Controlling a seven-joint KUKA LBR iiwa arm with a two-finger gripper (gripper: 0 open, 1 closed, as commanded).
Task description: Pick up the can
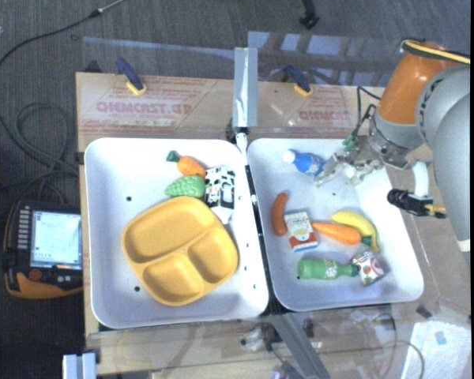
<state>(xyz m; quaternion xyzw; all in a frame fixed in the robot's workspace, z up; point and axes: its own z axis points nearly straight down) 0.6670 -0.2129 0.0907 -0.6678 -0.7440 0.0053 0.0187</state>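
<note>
Hovering pincer (337, 170) near right bin's (407, 287) far edge

a bench (162, 109) topped with cardboard carries two white bins, left bin (103, 235) beside right bin (399, 275), touching.

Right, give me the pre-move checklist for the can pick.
1. Target identified: cannot tell. Two candidates in the right bin: the boxy red-and-white item and the small red-and-white item.
2. Gripper over a candidate: not ok. The gripper is at the bin's far side, beside the blue-and-white bottle.
3. Space around candidates: not ok. The carrot crowds the boxy one, and the green bottle crowds the small one.
4. Arm over the correct bin: ok.
</note>
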